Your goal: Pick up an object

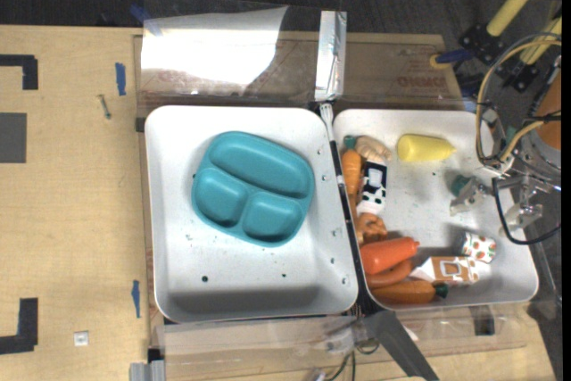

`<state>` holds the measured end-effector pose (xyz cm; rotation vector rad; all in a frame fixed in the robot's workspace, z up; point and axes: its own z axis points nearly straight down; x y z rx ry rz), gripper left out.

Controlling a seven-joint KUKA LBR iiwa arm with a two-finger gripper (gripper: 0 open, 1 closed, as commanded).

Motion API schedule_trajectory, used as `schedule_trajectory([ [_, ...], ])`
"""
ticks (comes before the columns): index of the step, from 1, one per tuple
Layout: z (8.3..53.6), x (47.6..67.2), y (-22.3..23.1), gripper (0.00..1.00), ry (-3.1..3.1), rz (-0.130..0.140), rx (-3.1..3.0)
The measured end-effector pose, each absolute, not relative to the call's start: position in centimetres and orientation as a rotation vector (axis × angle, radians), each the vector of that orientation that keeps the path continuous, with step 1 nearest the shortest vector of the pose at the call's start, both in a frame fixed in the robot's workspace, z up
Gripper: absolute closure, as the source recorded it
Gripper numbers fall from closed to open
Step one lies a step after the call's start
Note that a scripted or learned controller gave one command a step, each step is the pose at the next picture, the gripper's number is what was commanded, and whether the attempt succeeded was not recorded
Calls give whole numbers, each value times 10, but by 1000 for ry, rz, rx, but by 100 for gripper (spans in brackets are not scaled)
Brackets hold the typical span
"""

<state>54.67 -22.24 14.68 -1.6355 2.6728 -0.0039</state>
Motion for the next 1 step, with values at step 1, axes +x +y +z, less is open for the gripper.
schedule_trajectory([
  [1, 96, 516, -220, 0, 2634, -2, -1695],
])
